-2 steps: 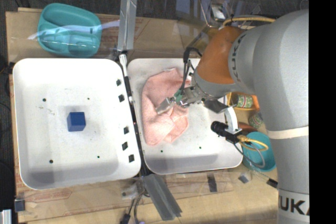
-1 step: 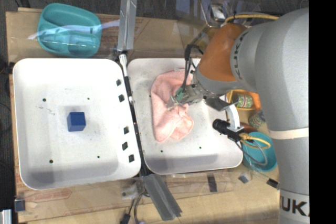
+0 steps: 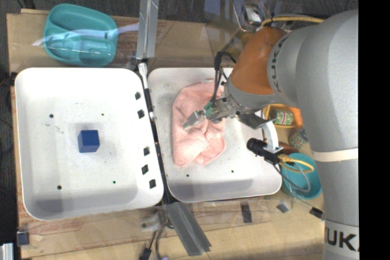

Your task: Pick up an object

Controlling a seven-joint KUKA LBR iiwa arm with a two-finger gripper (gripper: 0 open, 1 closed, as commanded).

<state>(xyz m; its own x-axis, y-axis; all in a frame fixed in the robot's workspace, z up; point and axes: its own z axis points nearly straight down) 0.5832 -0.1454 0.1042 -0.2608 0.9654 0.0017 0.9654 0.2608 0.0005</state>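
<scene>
Blue cube (image 3: 89, 140) in left bin (image 3: 36, 131), pink cloth (image 3: 196, 137) in right bin (image 3: 207, 187)

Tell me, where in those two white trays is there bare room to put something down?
The left bin is mostly bare: open floor lies all around the small blue cube. In the right bin, a strip along the near wall below the pink cloth is free. Its middle is crowded: the cloth spreads there, with the pincer right over it.
</scene>
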